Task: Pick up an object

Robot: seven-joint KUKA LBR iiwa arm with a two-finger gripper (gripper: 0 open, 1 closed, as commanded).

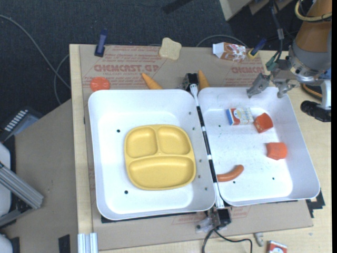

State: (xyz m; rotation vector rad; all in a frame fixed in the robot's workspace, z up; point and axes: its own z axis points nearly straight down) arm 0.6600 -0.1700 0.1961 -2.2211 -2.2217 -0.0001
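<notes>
Grey metal gripper hangs over the far edge of the right bin; you see its two fingers spread apart with nothing between them. Just near of it, inside that bin, lie a small blue-and-white packet and, touching its right end, an orange-red block. Nearer you: a second orange block, then a sausage. Left bin holds a yellow divided tray.

Arm entering from right, end effector fingers spread, empty
</notes>
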